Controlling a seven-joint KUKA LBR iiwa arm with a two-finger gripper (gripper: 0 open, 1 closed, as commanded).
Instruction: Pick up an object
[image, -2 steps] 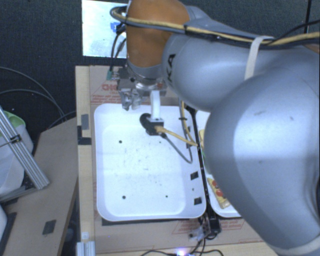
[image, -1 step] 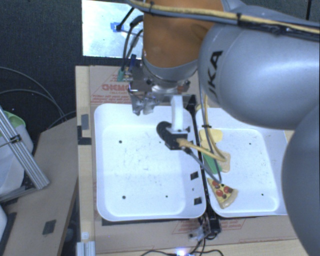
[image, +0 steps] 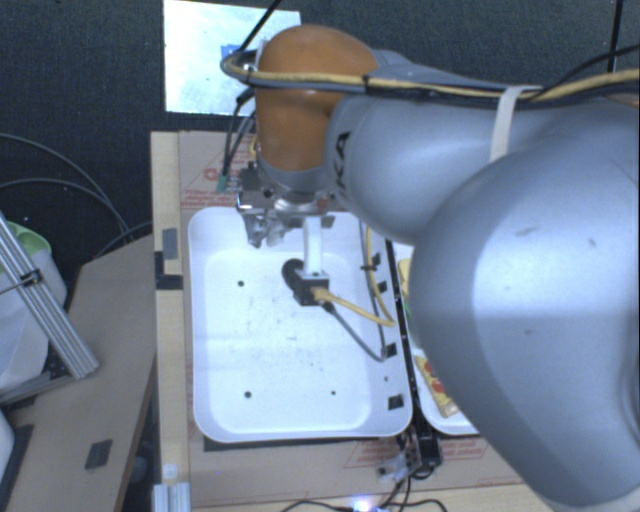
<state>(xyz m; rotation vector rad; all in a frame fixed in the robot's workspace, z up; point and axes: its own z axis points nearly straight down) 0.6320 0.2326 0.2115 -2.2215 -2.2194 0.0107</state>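
Flat packet (image: 437, 388) with yellow and red print, in the right-hand bin (image: 452, 428), mostly hidden.

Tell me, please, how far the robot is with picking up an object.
Done: the gripper hangs low over the far end of the left bin. In hand: I cannot tell whether it holds anything. Left: a clear grasp and a lift. A yellowish item lies in the right bin, mostly hidden under the arm.
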